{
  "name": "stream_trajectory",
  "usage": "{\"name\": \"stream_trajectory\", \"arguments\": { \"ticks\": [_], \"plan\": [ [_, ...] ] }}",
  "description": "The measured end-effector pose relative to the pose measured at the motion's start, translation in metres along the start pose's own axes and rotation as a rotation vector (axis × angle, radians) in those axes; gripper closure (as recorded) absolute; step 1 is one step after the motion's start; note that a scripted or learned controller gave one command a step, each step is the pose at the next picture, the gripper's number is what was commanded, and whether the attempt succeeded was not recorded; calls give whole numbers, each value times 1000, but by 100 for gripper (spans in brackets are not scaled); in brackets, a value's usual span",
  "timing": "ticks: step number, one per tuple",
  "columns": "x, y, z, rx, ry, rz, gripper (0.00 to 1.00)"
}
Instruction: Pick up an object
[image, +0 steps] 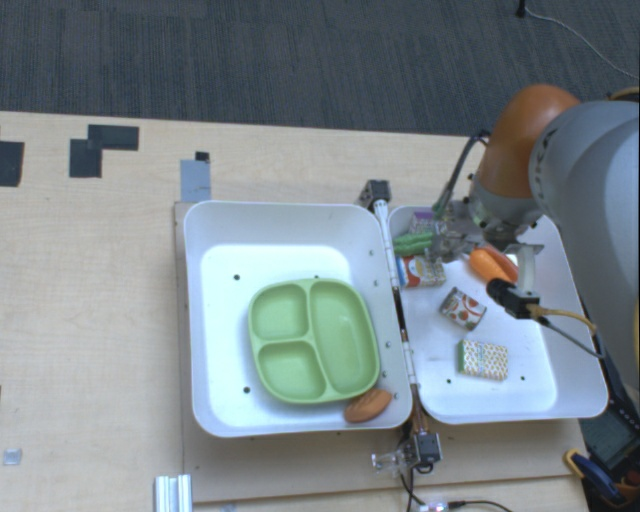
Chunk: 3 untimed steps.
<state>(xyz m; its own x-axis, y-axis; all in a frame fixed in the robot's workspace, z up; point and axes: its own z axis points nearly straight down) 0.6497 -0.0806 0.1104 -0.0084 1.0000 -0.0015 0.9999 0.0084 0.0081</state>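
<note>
While the grey arm w/ orange band (520, 140) reached in from the right, its end effector (445, 240) hung low over the far-left corner of the right shallow white bin (575, 400); whether it was parted or closed, I cannot tell. Nearest candidates: a green stick-shaped item (410, 242) just to its left, long axis roughly left-right, and a small red-white packet (410, 272) just toward the near side. An orange rounded object (490, 264) lay just right of it. A small red-patterned carton (463, 308) and a speckled flat pouch (484, 359) sat farther toward the near edge. Left bin (215, 330) held a green divided plastic plate (312, 340) and a brown oval thing (367, 406).
</note>
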Motion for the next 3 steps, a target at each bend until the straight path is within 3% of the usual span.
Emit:
{"name": "stream_trajectory", "arguments": {
  "ticks": [1,2,3],
  "plan": [
    [0,0,0,1,0,0,0],
    [-1,-23,18,-14,1,6,0],
    [0,-21,6,-19,2,3,100]
  ]
}}
